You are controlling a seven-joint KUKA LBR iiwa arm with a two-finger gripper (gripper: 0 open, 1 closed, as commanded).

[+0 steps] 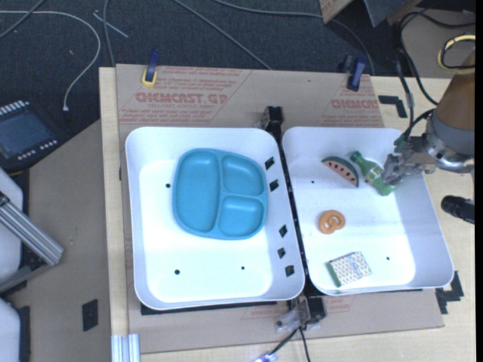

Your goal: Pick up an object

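Where the two white bins meet at the black divider point(281, 194), the scene is most easily ordered, and that divider is taken as the landmark. To its left, the left bin point(151, 270) is seen to hold a blue sectioned plate point(220, 193), which lies flat in the upper half of that bin, close to the divider. To the right of the divider, the right bin point(423, 232) is found to carry four small things. A watermelon-slice toy point(341, 170) lies nearest the divider in the upper part, and a green object point(373, 173) is placed just beyond it, further from the divider. An orange ring-shaped item point(330, 222) rests near the divider at mid-height, and a patterned packet point(349, 268) is set lower down, towards the near rim.

The tool point(394, 169) is lowered at the far end of the green object from the divider, touching or overlapping it; the grey arm point(453, 127) is brought in from the right edge. How far the tool is parted, and whether anything is gripped by it, cannot be told, since that part is small and blurred. Both bins are borne by a counter point(226, 89) covered with printed cardboard.
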